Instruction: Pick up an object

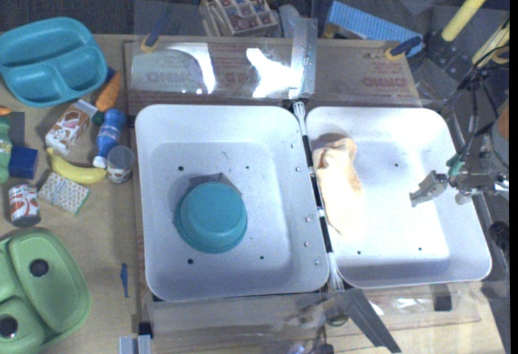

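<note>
Two white bins side by side on bench. Teal bowl (211, 217) upside down, round, smooth, in left bin (154, 142), toward front-left corner. Pale tan crumpled cloth (338, 170) against right bin's (421, 121) left wall. Gripper (426, 189) near right bin's right edge, nothing between fingers; jaw state cannot tell.

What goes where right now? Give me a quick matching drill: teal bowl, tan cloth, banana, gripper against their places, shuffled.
Things:
1. teal bowl
2. tan cloth
3. banana
4. gripper

Places:
A. over the right bin's right side
B. on the bench, left of both bins
C. in the left bin
D. in the right bin, by its left wall

Pairs: 1-C, 2-D, 3-B, 4-A
</note>
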`<state>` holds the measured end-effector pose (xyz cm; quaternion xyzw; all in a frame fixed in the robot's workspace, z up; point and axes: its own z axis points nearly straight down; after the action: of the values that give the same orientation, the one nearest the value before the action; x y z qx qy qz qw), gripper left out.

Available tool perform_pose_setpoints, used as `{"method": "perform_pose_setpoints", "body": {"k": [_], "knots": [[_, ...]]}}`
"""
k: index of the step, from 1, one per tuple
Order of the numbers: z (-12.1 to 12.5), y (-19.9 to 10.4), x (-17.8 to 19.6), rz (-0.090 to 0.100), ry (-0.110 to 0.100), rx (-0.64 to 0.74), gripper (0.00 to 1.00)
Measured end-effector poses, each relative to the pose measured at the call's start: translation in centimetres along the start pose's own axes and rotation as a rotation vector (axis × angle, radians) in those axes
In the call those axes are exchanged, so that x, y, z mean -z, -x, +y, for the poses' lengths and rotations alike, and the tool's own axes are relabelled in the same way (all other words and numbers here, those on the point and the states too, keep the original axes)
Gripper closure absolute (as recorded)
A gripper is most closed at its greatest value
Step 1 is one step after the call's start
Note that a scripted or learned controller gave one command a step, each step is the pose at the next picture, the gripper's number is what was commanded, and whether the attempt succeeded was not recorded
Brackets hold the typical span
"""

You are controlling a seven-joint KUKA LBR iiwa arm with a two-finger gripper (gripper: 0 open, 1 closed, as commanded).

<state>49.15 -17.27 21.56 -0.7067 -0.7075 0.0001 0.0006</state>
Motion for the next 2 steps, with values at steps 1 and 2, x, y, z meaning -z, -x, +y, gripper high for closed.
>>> {"method": "perform_pose_setpoints", "body": {"k": [1,2], "knots": [[8.0,-6.3,-6.5,-0.002,0.004,0.039,0.00],[13.7,-6.2,-10.6,-0.002,0.002,-0.012,0.00]]}}
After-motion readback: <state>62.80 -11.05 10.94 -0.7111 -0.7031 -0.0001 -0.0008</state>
